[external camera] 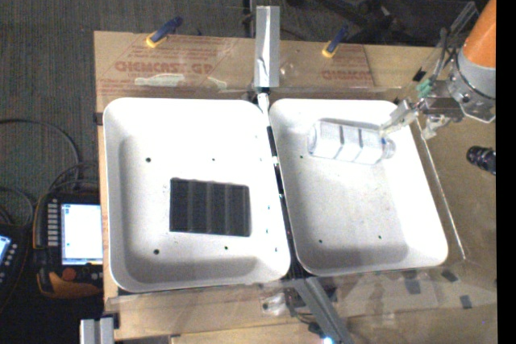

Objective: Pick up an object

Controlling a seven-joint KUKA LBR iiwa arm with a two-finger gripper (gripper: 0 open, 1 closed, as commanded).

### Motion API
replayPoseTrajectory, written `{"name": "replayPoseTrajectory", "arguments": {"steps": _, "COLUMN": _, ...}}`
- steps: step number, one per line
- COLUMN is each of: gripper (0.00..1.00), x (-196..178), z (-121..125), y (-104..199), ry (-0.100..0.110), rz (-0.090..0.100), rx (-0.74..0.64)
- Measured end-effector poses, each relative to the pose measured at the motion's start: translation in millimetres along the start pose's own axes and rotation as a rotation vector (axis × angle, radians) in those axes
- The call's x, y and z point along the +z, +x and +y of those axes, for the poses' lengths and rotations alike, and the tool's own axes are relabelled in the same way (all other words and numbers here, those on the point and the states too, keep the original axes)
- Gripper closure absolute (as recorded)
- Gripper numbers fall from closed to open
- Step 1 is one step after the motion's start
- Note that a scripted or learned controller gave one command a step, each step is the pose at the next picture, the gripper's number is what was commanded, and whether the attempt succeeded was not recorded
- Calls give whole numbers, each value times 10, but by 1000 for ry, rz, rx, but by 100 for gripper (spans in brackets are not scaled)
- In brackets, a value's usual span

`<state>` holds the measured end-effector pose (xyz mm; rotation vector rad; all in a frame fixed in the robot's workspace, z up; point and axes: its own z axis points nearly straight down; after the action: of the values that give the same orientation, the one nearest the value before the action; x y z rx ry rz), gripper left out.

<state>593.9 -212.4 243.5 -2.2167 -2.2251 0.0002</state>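
Note:
A clear plastic bottle (351,141) lies on its side in the back part of the right bin (363,246). A flat black ribbed block (210,207) rests in the middle of the left bin (137,141). My gripper (401,117) reaches in from the right, over the back right corner of the right bin, with its tip close to the bottle's right end. Whether it touches the bottle is unclear. Nothing can be seen held in it.
The two bins meet at a narrow ridge (274,165) in the middle. Behind them lies a brown board with two clamps (164,31) and an upright metal post (267,48). A handheld control pendant (76,242) sits at the far left.

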Motion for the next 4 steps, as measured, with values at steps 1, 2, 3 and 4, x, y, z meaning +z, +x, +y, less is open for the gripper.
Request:
{"name": "replayPoseTrajectory", "arguments": {"steps": 1, "gripper": 0, "x": 1494, "z": 14, "y": 468, "ry": -2, "rz": 1, "rx": -166}}
{"name": "replayPoseTrajectory", "arguments": {"steps": 2, "gripper": 0, "x": 1535, "z": 579, "y": 403, "ry": 84, "rz": 16, "rx": -94}}
{"name": "replayPoseTrajectory", "arguments": {"steps": 3, "gripper": 0, "x": 1574, "z": 611, "y": 143, "ry": 99, "rz": 46, "rx": -6}}
{"name": "replayPoseTrajectory", "arguments": {"steps": 4, "gripper": 0, "x": 977, "z": 650, "y": 123, "ry": 45, "rz": 8, "rx": -4}}
